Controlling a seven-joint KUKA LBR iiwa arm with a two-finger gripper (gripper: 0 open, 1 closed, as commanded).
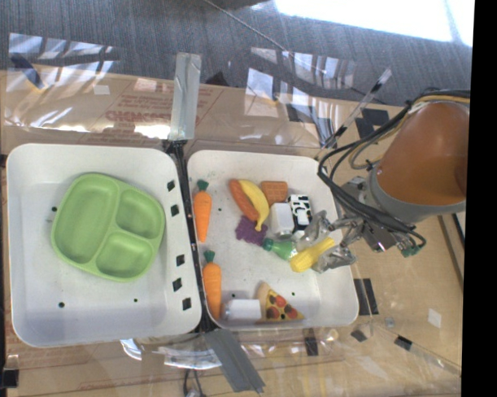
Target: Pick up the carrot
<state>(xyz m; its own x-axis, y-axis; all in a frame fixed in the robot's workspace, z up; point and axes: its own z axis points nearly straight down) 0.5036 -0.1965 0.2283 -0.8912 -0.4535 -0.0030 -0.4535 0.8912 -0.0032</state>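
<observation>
Gripper (332, 247) parked low at the right bin's (343, 296) right side, next to a yellow corn cob (312, 255); couldn't tell its state.
Carrots untouched along the left wall: one (201, 216) up top, another (212, 288) lower down.

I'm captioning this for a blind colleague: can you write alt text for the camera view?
The gripper hangs over the right bin, beside a yellow corn cob, among toy foods; two carrots lie along that bin's left wall. The left bin holds a green divided plate.
</observation>
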